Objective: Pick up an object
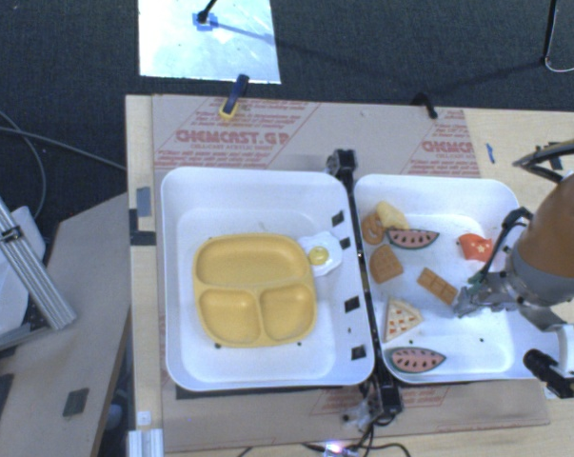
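The right bin (496, 193) holds several toy foods. There is a brown cookie (372, 228), a yellow piece (392, 215), a watermelon slice (412, 238) and a red-orange piece (474, 246). There is also a toast slice (385, 265), a tan cracker (437, 286), a pizza wedge (399, 318) and a second watermelon slice (416, 358). My gripper (469, 303) is low over the bin floor at the right, just right of the cracker and below the red-orange piece. Nothing shows between its tips.
The left bin (182, 208) holds a yellow divided plate (254, 288), with a toy fried egg (320, 253) at its upper right corner. A black divider rail (358, 274) runs between the bins. The arm's orange band (563, 227) hangs over the right bin's right edge.
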Controlling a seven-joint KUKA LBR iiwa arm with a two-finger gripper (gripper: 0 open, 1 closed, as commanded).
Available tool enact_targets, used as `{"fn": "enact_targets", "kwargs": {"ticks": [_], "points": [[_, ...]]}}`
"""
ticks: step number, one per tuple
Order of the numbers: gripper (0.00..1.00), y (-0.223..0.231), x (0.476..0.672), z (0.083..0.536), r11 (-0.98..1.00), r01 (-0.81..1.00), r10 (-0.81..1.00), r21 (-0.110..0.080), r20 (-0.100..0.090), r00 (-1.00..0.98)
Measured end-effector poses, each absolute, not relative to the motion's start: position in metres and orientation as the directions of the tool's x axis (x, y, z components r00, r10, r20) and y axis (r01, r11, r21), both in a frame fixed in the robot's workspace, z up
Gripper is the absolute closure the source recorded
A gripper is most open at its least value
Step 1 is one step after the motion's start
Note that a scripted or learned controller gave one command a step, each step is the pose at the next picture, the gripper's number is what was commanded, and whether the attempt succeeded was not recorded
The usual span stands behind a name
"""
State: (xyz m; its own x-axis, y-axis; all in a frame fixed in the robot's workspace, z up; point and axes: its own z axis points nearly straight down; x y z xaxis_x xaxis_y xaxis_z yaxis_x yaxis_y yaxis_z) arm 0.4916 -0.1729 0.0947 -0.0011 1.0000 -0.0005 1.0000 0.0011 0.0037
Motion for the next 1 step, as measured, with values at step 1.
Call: {"fn": "enact_targets", "kwargs": {"ticks": [1], "points": [[1.00,-0.1731,0.4926,0.1052,0.002,1.000,1.000,0.006,-0.001,-0.002]]}}
